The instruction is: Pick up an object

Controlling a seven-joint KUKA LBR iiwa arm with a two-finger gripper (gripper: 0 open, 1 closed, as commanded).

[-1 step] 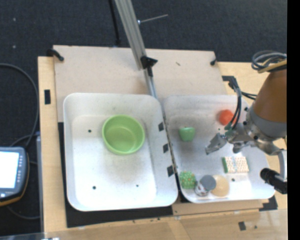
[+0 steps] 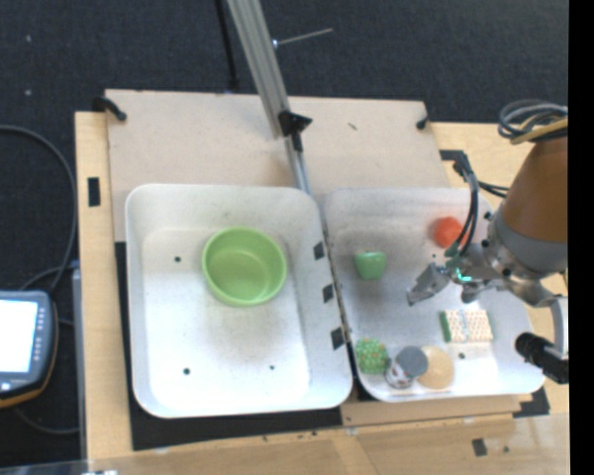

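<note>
- At centre left of the frame we see the left bin (image 2: 148,265) holding a green bowl (image 2: 244,265), well apart from the arm
- Right of centre, in the right bin (image 2: 396,211), a small green object (image 2: 370,263) lies just left of the gripper (image 2: 428,283) and slightly higher in the frame; we judge it the nearest candidate
- The gripper hangs over bare bin floor; its fingers look parted with nothing between them, though the view is too coarse for us to be sure
- Further right, an orange ball (image 2: 445,232) sits above the gripper
- Along the lower right, a green knobbly piece (image 2: 371,354), a grey item (image 2: 409,364), a tan disc (image 2: 438,366) and a patterned block (image 2: 467,325) cluster below it
</note>
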